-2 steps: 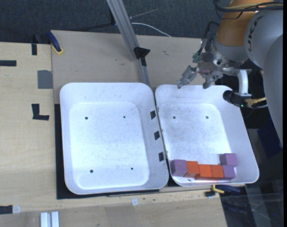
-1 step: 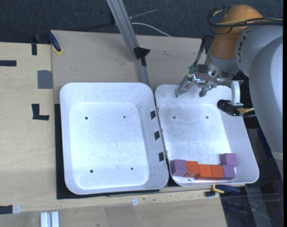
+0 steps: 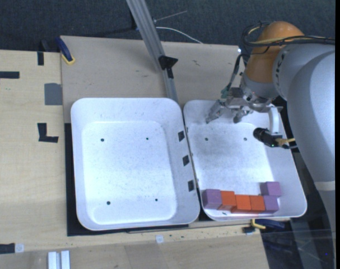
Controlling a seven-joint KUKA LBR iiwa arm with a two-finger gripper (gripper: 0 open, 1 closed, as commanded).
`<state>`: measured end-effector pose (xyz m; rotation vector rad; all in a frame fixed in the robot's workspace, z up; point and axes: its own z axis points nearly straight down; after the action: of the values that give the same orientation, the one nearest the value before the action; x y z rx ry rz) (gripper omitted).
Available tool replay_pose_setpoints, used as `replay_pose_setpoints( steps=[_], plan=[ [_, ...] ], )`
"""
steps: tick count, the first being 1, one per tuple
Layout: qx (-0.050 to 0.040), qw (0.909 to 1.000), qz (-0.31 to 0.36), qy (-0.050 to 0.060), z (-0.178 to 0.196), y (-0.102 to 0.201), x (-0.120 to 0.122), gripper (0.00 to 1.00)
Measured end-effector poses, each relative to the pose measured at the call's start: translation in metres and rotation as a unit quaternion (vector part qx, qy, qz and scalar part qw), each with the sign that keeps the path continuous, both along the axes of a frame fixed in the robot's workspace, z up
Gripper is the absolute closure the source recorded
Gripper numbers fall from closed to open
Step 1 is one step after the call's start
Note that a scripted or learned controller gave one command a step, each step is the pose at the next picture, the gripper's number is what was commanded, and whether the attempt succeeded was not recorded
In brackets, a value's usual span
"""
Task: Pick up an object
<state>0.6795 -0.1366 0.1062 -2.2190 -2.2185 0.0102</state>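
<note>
Purple and orange blocks lie in a row along the near edge of the right bin [image 3: 242, 150]: a purple block [image 3: 212, 197] at the left, orange blocks [image 3: 243, 202] in the middle, and a purple block [image 3: 271, 190] at the right end. My gripper [image 3: 225, 114] hangs over the far end of the same bin, well away from the blocks. Its two fingers stand apart, open, with nothing between them.
The left bin [image 3: 127, 161] lies beside the right one, joined by black clips [image 3: 185, 160]. A slanted metal pole [image 3: 150, 35] rises at the back between the bins. The grey arm [image 3: 312, 105] covers the right side. Black tape marks sit on the bench at the left.
</note>
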Motion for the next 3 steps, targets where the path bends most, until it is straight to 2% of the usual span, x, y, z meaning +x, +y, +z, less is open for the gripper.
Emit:
replay_pose_setpoints(
  steps=[1, 2, 3],
  plan=[
    [-0.0002, 1.0000, 0.000, -0.001, -0.015, -0.020, -0.019, 0.00],
    [0.0025, 1.0000, 0.001, 0.000, -0.015, -0.031, 0.002, 0.00],
    [0.0016, 1.0000, 0.001, -0.001, -0.015, -0.034, 0.001, 0.00]
  ],
)
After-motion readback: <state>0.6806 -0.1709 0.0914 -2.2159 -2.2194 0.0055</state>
